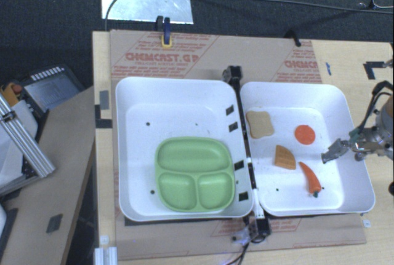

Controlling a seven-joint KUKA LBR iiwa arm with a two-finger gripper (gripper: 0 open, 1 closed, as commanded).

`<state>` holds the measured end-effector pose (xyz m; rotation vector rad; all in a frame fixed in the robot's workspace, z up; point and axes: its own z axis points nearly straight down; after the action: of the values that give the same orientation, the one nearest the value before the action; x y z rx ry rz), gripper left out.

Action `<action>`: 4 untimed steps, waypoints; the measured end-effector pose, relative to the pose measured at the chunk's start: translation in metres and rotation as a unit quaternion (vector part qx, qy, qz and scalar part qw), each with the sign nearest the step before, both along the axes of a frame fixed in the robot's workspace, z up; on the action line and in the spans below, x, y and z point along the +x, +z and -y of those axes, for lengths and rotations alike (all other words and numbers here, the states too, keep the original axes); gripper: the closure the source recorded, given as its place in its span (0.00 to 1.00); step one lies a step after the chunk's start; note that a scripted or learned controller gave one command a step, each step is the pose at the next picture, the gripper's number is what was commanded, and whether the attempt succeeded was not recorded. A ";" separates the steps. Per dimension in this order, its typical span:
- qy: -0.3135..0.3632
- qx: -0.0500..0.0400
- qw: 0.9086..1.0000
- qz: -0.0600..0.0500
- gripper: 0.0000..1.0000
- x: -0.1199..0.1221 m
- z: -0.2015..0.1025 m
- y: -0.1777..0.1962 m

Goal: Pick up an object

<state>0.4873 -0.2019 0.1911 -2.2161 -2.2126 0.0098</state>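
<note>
1. Camera view, bench layout: I see two shallow white bins side by side on a cardboard sheet that covers the bench. The left bin holds a green divided plate set toward its near right corner, three compartments visible.

2. The right bin carries four small pieces. A tan bread-like slice lies near the far left corner. A round red-orange piece sits just past the bin's middle, toward the right edge. An orange wedge lies near the middle, and a red-orange pepper with a dark green tip lies toward the near edge, just beside the wedge but apart from it.

3. The gripper comes in over the right edge of the right bin, low, near the pepper and the round piece. I see nothing between its fingers. At this size and blur I cannot tell how the fingers stand.

4. The arm behind the gripper is cut off at the frame's right edge; only the wrist parts show, and they blur together.

5. Black clips run along the seam between the bins. What the small dark specks on the bin floors are, I cannot make out.
</note>
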 end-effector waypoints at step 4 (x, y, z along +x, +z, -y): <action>0.002 -0.001 1.000 0.006 0.00 0.003 0.001 -0.108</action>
<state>0.4898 -0.2029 0.0832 -2.2193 -2.2226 -0.0002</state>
